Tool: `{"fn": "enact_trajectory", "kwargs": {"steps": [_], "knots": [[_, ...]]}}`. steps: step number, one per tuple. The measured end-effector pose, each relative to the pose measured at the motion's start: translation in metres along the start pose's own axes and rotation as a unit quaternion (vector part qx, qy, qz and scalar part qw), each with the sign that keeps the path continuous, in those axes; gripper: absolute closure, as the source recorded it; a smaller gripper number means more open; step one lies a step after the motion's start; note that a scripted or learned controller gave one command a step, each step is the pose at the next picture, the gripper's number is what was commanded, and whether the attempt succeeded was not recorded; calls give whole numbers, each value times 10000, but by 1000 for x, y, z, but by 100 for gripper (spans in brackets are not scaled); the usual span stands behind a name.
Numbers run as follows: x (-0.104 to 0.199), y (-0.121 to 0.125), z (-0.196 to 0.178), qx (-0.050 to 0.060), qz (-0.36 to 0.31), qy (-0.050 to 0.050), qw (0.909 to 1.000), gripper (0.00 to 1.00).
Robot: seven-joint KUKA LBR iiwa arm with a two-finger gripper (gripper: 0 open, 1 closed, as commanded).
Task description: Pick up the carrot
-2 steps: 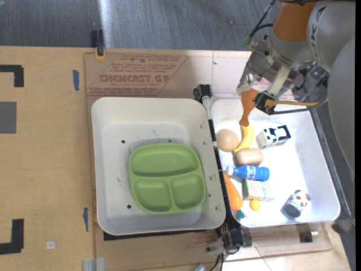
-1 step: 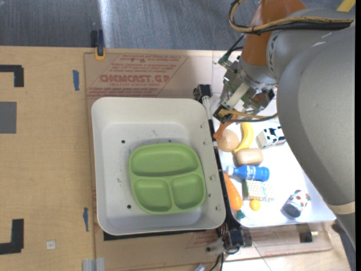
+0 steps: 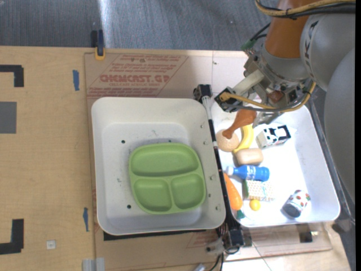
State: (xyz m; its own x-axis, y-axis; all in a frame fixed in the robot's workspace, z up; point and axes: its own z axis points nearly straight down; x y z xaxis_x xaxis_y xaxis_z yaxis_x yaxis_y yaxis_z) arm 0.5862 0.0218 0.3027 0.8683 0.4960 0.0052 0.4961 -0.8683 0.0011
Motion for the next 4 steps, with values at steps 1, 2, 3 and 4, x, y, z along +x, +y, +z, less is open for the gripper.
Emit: {"fn": "enact_trajectory", "kwargs": {"steps": [1, 2, 3, 4], "knots": [[-1, 0, 4, 12, -1, -39, 10000, 0], [0, -1, -7, 6, -30, -37, 10000, 100], [0, -1, -6, 9, -33, -47, 10000, 0], [-10, 30, 54, 48, -678, -74, 9977, 0]]}}
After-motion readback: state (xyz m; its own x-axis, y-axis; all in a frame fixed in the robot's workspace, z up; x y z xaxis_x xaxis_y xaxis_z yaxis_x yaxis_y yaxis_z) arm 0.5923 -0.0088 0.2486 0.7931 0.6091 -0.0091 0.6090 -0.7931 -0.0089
